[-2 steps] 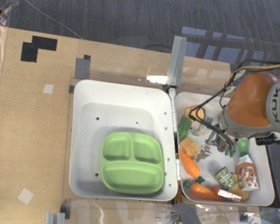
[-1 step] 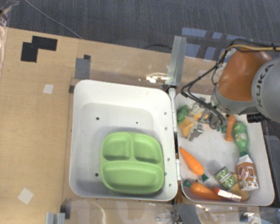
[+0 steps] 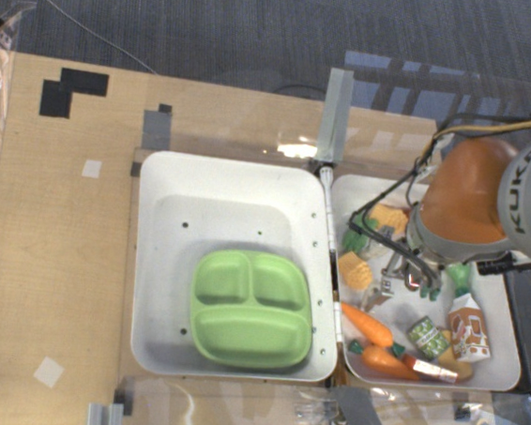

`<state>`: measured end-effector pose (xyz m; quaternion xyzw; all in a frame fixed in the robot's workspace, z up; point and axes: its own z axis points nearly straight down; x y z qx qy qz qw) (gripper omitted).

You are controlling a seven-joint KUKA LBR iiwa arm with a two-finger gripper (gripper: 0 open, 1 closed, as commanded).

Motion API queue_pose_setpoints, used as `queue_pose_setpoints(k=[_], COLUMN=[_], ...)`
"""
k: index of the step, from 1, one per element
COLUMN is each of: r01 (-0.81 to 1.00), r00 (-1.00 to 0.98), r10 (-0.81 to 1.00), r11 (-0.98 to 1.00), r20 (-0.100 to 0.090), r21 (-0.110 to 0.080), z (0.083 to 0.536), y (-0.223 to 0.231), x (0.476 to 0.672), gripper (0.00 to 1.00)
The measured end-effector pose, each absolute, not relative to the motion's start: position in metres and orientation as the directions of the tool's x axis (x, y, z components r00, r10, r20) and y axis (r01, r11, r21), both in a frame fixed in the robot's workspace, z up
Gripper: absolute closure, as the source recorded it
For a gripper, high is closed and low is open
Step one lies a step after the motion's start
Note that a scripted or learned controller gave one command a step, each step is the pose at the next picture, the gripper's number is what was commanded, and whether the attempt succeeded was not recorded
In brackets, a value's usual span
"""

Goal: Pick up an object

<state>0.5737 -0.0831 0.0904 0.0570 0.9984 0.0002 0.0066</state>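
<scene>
My gripper (image 3: pixel 404 286) hangs over the middle of the right bin (image 3: pixel 505 372), under the orange band of the arm (image 3: pixel 465 195). Its fingers stand open with only bin floor between them. A yellow corn cob (image 3: pixel 358 271) lies just left of the gripper. Two orange carrots (image 3: pixel 367 324) (image 3: pixel 387 361) lie at the bin's front left. Front right of the gripper are a small green can (image 3: pixel 430 337) and a brown and white carton (image 3: pixel 469 332). A second yellow piece (image 3: pixel 388 217) and a green piece (image 3: pixel 355 237) lie further back, partly hidden by the arm.
The left bin (image 3: pixel 163 243) holds a green divided plate (image 3: pixel 251 307) in its front half. A metal divider (image 3: pixel 329 251) runs between the two bins. A green toy (image 3: pixel 459 274) sits by the wrist, and a red and white tube (image 3: pixel 433 370) lies at the front edge.
</scene>
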Motion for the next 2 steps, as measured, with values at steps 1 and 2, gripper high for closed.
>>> queue_pose_setpoints(k=[1, 2], r01=[0.088, 0.109], r00=[-0.996, -0.994], r10=[0.088, 0.109], r11=[0.996, 0.994], r20=[-0.02, -0.017], r21=[0.0, 0.001], z=[0.091, 0.09], y=[-0.103, -0.1], x=[0.52, 0.591], gripper=[0.0, 0.0])
